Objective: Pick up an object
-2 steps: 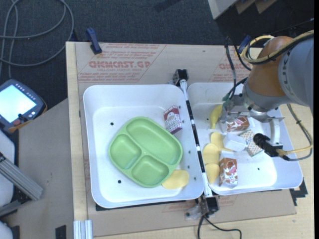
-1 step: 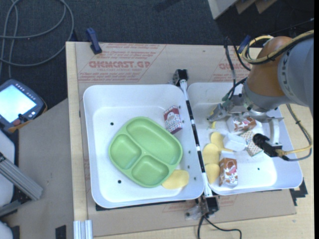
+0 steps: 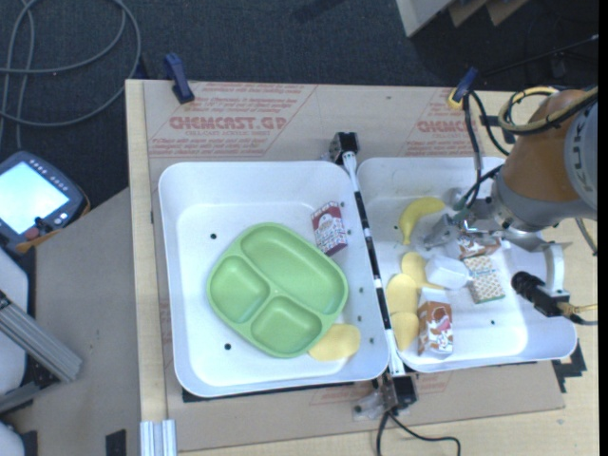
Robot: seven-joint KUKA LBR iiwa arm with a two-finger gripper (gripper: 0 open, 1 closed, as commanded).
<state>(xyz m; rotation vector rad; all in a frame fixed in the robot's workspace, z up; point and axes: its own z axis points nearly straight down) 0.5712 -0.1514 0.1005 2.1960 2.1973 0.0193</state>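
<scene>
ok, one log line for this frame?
arm over right bin | claw low by banana | grasp unconfirmed | green tray in left bin

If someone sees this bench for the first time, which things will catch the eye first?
The green divided plate stands out most, lying in the middle of the left bin, with a small red carton by its upper right edge. Next comes the arm's orange band at the right, above the right bin, where yellow pieces and small packets lie crowded under the gripper.
</scene>
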